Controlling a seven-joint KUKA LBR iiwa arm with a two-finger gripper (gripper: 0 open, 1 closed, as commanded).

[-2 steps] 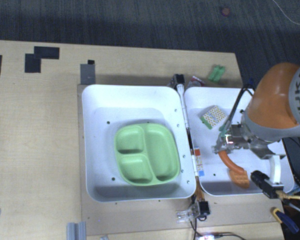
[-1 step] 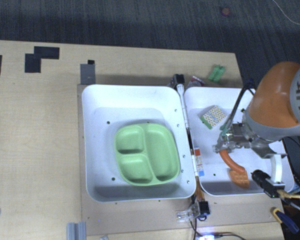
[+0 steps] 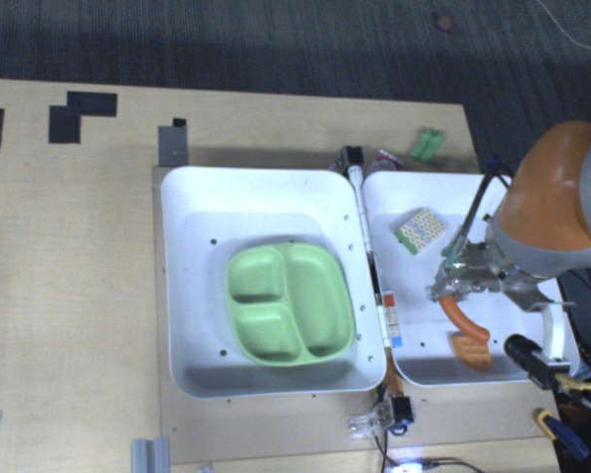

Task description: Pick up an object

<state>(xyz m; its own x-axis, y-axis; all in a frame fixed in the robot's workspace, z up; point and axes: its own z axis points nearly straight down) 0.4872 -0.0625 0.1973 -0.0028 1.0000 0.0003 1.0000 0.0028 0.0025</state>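
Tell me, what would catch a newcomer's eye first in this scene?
Likely the pale green divided tray, lying in the middle of the left white bin. Next, the big grey arm with its orange band reaching in from the right, its gripper low over the right white bin. There an orange curved object lies just below the gripper, and a small speckled card rests toward the bin's far side.

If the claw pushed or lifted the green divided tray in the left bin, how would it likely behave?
The green divided tray looks like moulded plastic, so probably stiff and light for its size. It lies flat and low in the left bin, so it would more likely slide than tip. Its smooth, rounded rim may be slippery for the claw.
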